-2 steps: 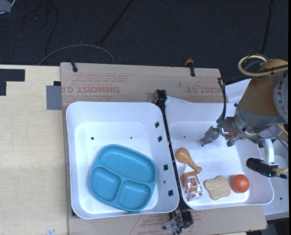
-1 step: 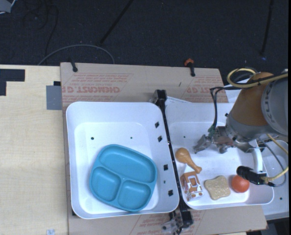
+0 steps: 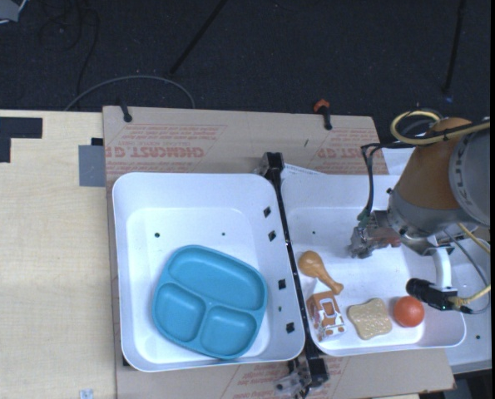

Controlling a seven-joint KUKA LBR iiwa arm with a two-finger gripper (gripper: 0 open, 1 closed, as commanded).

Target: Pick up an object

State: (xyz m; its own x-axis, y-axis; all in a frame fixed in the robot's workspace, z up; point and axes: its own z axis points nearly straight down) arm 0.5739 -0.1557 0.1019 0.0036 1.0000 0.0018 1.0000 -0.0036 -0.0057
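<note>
Camera view: drumstick (image 3: 319,271) seemingly left of pincer (image 3: 368,241).

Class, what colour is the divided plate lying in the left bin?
The divided plate is light blue, as the camera view shows it lying in the left bin.

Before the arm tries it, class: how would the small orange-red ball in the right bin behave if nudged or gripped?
The orange-red ball looks round and smooth, so it would probably roll when nudged. It lies beside the tan toast piece, which might stop it on that side. Two fingers may slip off its curved surface.
</note>
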